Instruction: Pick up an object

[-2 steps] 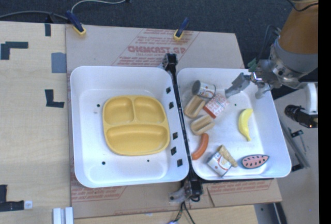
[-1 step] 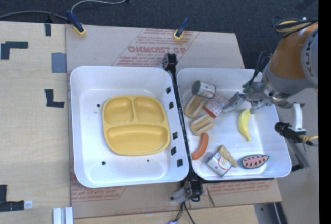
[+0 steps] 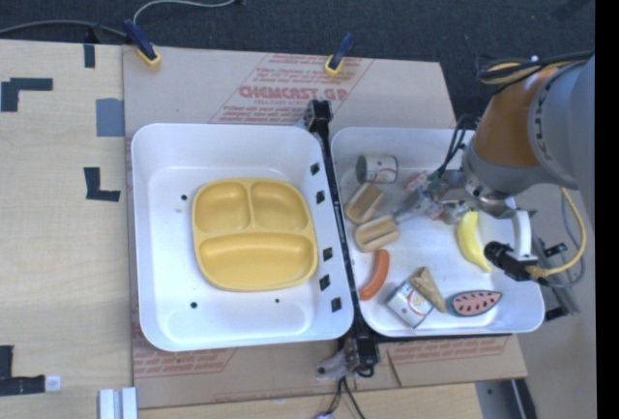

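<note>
So far nothing looks picked up: every item I can see lies on the floor of the shallow white plastic right-hand bin (image 3: 527, 315), and none is raised. Taking that bin as the landmark, the grey arm with its orange band (image 3: 517, 132) reaches in over its right rim, and the claw (image 3: 426, 199) sits low near the bin's middle, just right of two tan bread-shaped toy pieces (image 3: 370, 217). Whether the claw is spread or pressed together I cannot tell; it is small and blurred against the clutter. A yellow toy banana (image 3: 471, 241) lies toward the bin's right side, a small printed tin can (image 3: 379, 167) near its upper left, an orange-red toy sausage (image 3: 374, 274) at its lower left, a silver can (image 3: 406, 304) with a tan wedge (image 3: 427, 288) near its front, and a red watermelon slice (image 3: 476, 302) at the front right. My judgement: the grasp itself is yet to come.

Red print on the brown cardboard sheet (image 3: 242, 83) behind the bin seems to read "CHEMCAST GP"
</note>
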Action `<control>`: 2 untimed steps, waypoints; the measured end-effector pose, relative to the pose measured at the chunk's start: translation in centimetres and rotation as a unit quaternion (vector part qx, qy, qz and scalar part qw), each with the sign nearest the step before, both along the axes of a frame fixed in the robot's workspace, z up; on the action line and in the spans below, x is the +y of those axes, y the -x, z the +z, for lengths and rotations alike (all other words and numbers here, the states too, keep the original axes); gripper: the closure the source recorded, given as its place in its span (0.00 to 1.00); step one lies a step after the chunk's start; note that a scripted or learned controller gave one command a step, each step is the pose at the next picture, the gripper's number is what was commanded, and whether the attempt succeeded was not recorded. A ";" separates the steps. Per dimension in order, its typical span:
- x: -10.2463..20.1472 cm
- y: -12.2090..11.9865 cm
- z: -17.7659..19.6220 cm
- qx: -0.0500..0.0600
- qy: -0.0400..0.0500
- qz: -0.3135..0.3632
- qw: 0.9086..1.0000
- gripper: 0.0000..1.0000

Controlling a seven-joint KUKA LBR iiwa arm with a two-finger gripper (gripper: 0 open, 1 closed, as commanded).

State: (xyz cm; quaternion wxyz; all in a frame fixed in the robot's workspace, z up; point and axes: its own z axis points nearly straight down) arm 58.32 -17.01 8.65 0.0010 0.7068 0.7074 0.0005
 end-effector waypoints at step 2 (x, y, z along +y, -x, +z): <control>5.1 -3.4 1.0 -0.001 0.003 -0.001 1.000 1.00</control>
